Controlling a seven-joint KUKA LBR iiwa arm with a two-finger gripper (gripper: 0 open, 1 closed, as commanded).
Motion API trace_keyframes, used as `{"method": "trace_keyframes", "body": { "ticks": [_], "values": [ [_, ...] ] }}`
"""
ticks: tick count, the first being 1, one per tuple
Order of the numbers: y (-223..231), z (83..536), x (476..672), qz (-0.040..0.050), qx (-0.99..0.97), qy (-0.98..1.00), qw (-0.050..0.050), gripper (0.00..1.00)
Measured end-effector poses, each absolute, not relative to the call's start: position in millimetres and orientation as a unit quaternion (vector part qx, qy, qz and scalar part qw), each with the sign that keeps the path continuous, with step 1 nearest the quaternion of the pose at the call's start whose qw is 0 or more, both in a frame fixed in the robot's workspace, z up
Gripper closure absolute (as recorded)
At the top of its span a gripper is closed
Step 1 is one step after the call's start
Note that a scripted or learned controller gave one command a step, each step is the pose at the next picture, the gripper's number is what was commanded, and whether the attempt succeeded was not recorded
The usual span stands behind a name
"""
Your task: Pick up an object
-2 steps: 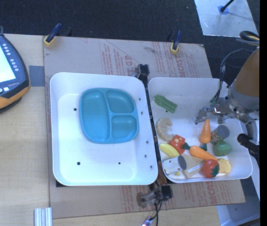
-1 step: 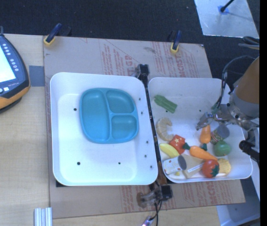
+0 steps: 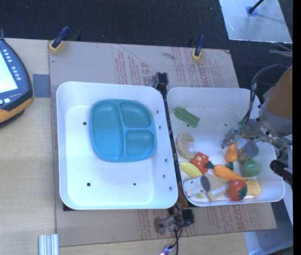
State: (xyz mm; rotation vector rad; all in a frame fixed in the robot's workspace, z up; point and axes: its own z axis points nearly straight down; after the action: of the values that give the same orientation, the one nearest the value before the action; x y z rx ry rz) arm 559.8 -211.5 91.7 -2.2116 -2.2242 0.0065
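Observation:
The right bin (image 3: 214, 97) holds several toy foods: a green pod (image 3: 186, 117), a beige curled piece (image 3: 184, 141), a red piece (image 3: 199, 159), a yellow banana (image 3: 190, 169), a carrot (image 3: 225, 171), a green ball (image 3: 250, 168), a red tomato (image 3: 237, 190) and yellow corn (image 3: 252, 187). A small orange piece (image 3: 231, 152) lies right under my gripper (image 3: 240, 143), which hangs low over the bin's right side. The grey wrist hides how the gripper meets that piece.
A blue divided plate (image 3: 123, 129) lies in the left bin (image 3: 70, 158). A tablet in an orange case (image 3: 1, 86) rests at the bench's left edge. Clamps (image 3: 162, 81) sit between the bins at back and front. A white card (image 3: 206, 187) lies in the right bin's front.

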Motion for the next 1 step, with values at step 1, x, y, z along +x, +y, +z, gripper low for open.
{"method": "trace_keyframes", "body": {
  "ticks": [1],
  "values": [
    [-211.5,91.5,547.1,0.0022,-0.705,-0.709,0.003,0.00]
  ]
}}
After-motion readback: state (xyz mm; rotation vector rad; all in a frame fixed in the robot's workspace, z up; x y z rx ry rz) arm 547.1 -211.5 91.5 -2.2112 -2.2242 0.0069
